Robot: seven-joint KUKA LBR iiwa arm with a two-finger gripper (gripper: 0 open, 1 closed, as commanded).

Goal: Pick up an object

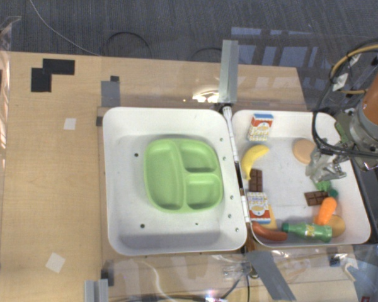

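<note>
i have the gripper (324, 168) low over the right bin (283, 126), near its right wall, just above a small green item (326, 185) and beside a round tan piece (303, 150); whether the fingers are spread or pressed together i cannot tell from this slant, and i see nothing between them; so i judge the pick not yet made; the candidates all lie in that bin: a banana (254, 158), a milk carton (261, 126), a chocolate bar (256, 180), a second carton (258, 207), a sausage (269, 233), a green bottle (309, 231), a carrot (327, 210) and a brown square (315, 198); the left bin (123, 168) carries a green divided tray (183, 174); left to do, by my reckoning: close on something, likely the green item, and lift it clear.
</note>
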